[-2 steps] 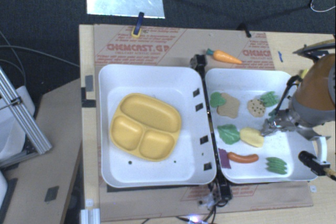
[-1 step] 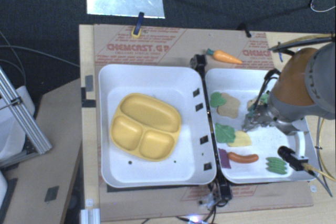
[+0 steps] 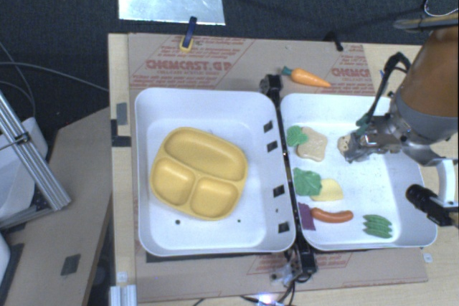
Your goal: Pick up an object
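The left bin [image 3: 208, 100] lies well to the left of the gripper and holds a yellow divided tray [image 3: 199, 173], set at a slight tilt, with one long compartment along its upper side and two smaller ones below. Between the two bins runs a dark hinge strip [image 3: 285, 175].

Above that strip, outside the bins on the cardboard sheet [image 3: 215, 61], lies a toy carrot [image 3: 307, 77], up and to the left of the gripper.

In the right bin [image 3: 373, 107], a slice of toy bread with a green leaf [image 3: 307, 142] sits to the left of the gripper, near it but apart. Lower and further left are a green lettuce piece [image 3: 307, 181] touching a pale yellow wedge [image 3: 330, 190], then a small purple piece [image 3: 305, 216] by the bin's left wall with a red sausage [image 3: 332, 215] just beside it. A green pea pod [image 3: 377, 226] lies below the gripper, near the bin's lower rim.

The gripper [image 3: 356, 147] hangs over the upper middle of the right bin, on the arm [image 3: 430, 97] entering from the right. At its tip sits a small speckled, brownish object [image 3: 347, 145], touching or just under the tip; whether it is actually clasped between the fingers cannot be told, nor how the fingers stand.
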You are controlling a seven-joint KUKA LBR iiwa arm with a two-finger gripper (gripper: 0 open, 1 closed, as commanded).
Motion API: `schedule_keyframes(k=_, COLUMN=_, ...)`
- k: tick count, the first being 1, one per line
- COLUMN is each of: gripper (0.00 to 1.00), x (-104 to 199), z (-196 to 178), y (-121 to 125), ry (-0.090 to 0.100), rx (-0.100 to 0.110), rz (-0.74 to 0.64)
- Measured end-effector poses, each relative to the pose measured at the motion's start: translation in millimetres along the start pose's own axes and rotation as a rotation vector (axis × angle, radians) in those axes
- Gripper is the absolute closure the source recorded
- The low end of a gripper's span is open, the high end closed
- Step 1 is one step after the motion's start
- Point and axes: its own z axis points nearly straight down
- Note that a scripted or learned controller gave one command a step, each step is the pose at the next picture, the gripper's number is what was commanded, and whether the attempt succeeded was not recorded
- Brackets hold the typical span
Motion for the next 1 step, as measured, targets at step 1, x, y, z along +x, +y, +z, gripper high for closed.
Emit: schedule_keyframes(k=1, gripper=1.00, x=63.8, z=18.2, y=-7.7, ry=0.000, rx=0.016, rz=0.000)
